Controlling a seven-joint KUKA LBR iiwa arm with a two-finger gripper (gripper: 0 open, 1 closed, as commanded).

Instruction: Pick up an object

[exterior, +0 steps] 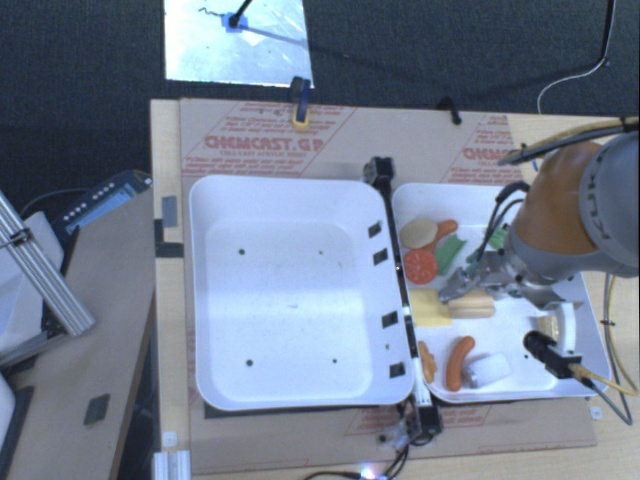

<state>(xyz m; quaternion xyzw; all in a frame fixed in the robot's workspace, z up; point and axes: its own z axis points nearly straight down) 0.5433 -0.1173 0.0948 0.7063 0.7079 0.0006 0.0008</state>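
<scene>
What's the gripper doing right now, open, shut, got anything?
Gripper: down in the right bin among the toy food, over the yellow piece; open or shut cannot be told, no grasp visible.

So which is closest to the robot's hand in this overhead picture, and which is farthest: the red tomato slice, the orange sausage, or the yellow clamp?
Measured from the hand in the right bin:
1. Red tomato slice, just to its left in the picture.
2. Orange sausage, below it, toward the bin's near edge.
3. Yellow clamp, far up-left, on the board beyond both bins.

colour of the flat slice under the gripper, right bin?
Yellow: the slice lies flat by the bin's left wall, clear in the camera view.
</scene>
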